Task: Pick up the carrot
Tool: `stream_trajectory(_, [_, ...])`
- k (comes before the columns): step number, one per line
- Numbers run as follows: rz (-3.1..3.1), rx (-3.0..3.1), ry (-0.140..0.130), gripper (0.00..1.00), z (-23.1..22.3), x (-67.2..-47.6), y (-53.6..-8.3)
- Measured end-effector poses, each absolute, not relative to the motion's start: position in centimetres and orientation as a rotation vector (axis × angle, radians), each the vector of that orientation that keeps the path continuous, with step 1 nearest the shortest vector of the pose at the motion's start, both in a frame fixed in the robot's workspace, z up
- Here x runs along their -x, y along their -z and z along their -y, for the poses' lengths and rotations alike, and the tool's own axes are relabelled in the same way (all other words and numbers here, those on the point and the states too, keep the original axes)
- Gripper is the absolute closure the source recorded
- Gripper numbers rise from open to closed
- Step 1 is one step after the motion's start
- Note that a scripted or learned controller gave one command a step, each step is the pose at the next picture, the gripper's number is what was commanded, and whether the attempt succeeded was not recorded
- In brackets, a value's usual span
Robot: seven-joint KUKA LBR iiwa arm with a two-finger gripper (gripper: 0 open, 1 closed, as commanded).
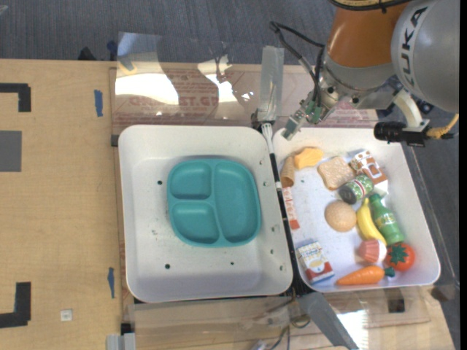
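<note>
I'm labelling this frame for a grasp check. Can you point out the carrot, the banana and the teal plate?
carrot (360, 275), camera view, middle of its orange body.
banana (368, 225), camera view, middle of its yellow curve.
teal plate (214, 200), camera view, ridge between its compartments.

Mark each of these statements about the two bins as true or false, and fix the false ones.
1. The carrot lies in the right bin. True.
2. The carrot sits on the teal plate. False: the plate is in the left bin, and the carrot lies near the right bin's front edge.
3. The banana lies beside the green bottle. True.
4. The claw is gripping the carrot. False: it hangs near the back edge of the bins, far from the carrot.
5. The tomato is in the left bin. False: it is in the right bin, next to the carrot.
</note>
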State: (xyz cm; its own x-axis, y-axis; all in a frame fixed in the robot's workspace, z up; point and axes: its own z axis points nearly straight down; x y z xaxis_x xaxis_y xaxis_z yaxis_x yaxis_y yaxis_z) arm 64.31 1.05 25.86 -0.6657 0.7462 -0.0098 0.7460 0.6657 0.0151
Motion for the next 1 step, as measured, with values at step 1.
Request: stream_trajectory(1, [-2.984,-0.981,0.0,1.0,1.1,-60.62,-18.44])
